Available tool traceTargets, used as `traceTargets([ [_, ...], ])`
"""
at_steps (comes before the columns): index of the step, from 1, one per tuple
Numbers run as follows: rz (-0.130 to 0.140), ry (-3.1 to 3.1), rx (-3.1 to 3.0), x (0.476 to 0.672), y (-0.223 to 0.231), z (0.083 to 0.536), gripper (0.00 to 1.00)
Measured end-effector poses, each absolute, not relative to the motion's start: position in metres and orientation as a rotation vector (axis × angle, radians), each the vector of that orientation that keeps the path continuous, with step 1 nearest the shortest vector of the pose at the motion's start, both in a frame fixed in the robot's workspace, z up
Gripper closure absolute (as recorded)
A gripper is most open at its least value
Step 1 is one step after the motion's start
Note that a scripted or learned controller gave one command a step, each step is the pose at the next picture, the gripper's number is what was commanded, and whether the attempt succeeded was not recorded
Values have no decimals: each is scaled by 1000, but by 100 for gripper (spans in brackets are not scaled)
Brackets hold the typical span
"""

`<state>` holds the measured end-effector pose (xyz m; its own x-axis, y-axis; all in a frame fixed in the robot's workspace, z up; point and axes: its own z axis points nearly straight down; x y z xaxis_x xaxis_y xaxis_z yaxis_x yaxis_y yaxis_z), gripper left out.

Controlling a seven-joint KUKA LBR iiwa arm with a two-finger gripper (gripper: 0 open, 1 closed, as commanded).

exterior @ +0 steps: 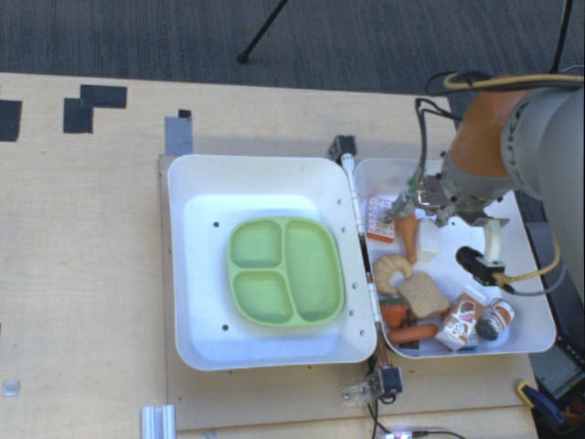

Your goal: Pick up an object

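Over the far half of the right bin [545, 341] hangs the gripper [413, 207], carried by the grey arm [548, 144] with its orange band [480, 140] reaching in from the right. Whether the gripper is clenched or released cannot be told from this slanted look down, and nothing can be seen grasped in it. Directly below its tip, seemingly touching it, lies an orange carrot [409, 236], its thick end toward the gripper and its point running toward the near side of the bin. Just to the left of the gripper, against the bin's left wall, sits a small red and white packet [379, 218]. Nearer the camera than the carrot lie a croissant [393, 268] and, beside it, a slice of brown bread [422, 293]. Further from the gripper, along the bin's near wall, are a red tomato-like piece [394, 315], a small carton [460, 323] and a can [496, 318] on its side. Well off to the gripper's left, the left bin [265, 176] holds a green divided plate [285, 273] lying flat.
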<state>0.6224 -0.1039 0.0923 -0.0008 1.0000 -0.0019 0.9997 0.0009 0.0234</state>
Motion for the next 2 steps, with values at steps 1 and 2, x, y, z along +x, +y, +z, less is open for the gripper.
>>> traceTargets([
  [1,27,2212,2206,624,-103,104,100],
  [2,8,2226,2211,670,-52,195,100],
])
